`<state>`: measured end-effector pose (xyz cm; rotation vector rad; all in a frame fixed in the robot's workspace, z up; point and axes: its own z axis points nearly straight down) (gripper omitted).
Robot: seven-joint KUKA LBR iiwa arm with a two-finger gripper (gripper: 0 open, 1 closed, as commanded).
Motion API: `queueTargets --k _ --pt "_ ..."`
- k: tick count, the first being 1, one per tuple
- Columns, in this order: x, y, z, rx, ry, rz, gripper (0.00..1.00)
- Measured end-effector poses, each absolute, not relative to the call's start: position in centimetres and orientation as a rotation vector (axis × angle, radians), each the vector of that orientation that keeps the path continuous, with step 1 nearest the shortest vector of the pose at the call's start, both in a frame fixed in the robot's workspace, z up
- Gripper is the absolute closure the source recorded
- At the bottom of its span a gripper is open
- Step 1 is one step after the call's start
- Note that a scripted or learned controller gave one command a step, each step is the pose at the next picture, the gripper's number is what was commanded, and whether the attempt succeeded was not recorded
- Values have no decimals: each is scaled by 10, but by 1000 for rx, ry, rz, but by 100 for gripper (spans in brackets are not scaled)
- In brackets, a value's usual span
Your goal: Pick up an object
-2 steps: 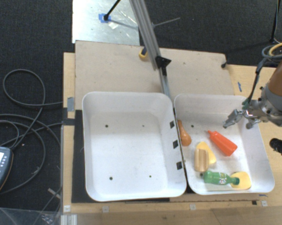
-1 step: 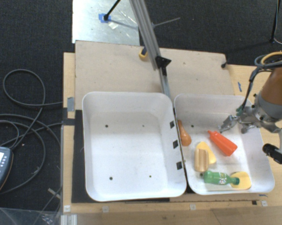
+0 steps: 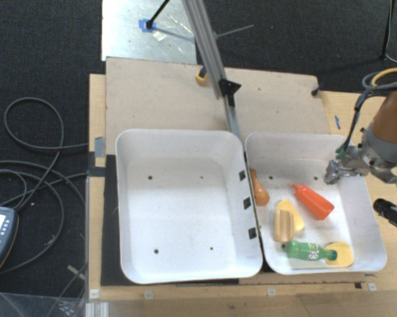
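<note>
1. Over the right bin [image 3: 377,248], near its far right wall, the gripper [image 3: 332,173] hangs; I cannot tell how its jaws stand.
2. Nothing looks lifted: orange bottle [image 3: 313,201], hot dog [image 3: 284,224], green bottle [image 3: 307,251] and brown gourd [image 3: 258,189] lie inside.
3. The whole pick remains.

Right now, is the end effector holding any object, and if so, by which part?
Nothing is held. The end effector hangs above the right shallow white bin, apart from the orange plastic bottle lying below it.
</note>
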<state>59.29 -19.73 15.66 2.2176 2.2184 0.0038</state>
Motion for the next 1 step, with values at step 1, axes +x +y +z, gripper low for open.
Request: queueTargets --k 1 --pt "596 -187 213 2209 2224 6 100"
